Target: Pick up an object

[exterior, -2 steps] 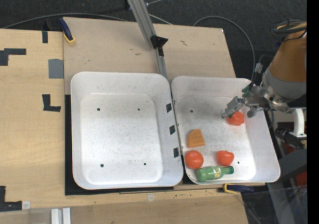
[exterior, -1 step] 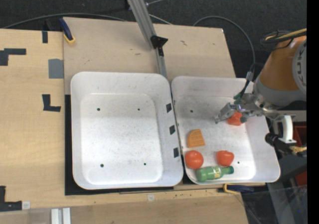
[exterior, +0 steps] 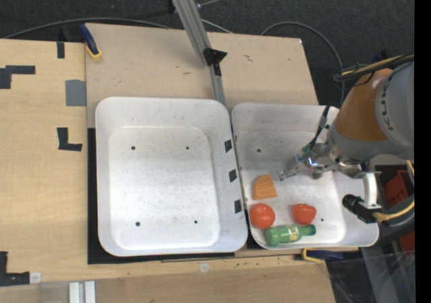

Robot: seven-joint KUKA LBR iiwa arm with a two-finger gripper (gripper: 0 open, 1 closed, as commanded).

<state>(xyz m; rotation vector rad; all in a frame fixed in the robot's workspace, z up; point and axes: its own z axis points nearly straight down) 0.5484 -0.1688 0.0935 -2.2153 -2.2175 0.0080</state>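
Hovering over right bin (exterior: 283, 120) centre: gripper (exterior: 291, 171), finger gap cannot be told, nothing visibly held. Orange block (exterior: 264, 187), two tomatoes (exterior: 262, 215) (exterior: 304, 213), green bottle (exterior: 289, 233) along near edge.

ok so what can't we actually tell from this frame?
- End effector in the camera view: too small and blurred to read its state or whether it touches the right bin.
- Arm: cut off by the view's right side.
- Green bottle: label too small to read.
- Two red items: too blurred to identify.
- Orange block: texture unclear.
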